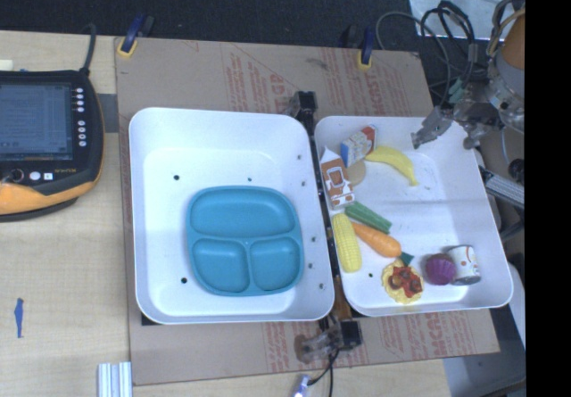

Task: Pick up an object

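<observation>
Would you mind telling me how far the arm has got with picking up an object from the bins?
Nothing looks done yet: the banana, carrot and corn all lie in the right bin. In hand: the gripper sits over that bin's far edge, above and right of the banana, with nothing between its fingers. Left: descend, grasp an item and lift it.

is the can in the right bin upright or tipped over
Tipped over. The can lies on its side near the bin's front right corner, one round end facing right, beside a purple ball.

2 white bins (152,208) look like glossy smooth plastic. Blue tray (243,239): matt plastic. Tabletop (62,279): pale wood grain under brown cardboard (223,74).
</observation>
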`<state>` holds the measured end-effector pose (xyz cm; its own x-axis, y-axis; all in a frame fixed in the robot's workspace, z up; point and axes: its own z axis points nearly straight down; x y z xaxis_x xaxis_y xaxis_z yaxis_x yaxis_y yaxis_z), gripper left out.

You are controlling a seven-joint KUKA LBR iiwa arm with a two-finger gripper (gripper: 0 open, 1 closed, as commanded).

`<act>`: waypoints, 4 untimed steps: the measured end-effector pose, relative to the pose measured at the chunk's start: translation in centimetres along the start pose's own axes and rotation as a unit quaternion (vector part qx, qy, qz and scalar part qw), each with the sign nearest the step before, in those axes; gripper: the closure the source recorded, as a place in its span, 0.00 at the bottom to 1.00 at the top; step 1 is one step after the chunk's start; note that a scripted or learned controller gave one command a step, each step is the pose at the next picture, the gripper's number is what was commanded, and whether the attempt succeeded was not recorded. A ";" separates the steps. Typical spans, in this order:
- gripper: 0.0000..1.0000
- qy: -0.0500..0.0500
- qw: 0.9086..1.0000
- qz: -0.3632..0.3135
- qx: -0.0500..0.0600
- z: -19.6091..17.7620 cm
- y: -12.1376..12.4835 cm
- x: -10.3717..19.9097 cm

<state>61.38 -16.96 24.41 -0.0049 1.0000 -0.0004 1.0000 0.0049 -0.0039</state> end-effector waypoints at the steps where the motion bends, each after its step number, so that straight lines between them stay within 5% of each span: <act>1: 0.00 0.000 1.000 0.000 0.001 7.9 -10.6 6.9; 2: 0.00 0.000 1.000 0.000 0.000 15.3 -13.8 3.7; 3: 0.00 0.006 1.000 -0.003 0.001 15.3 -13.6 -1.1; 4: 0.00 0.000 1.000 0.000 -0.002 6.2 -4.1 -2.4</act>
<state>57.27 -19.35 18.25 -0.0042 1.0000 -0.0010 1.0000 0.0042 -0.0007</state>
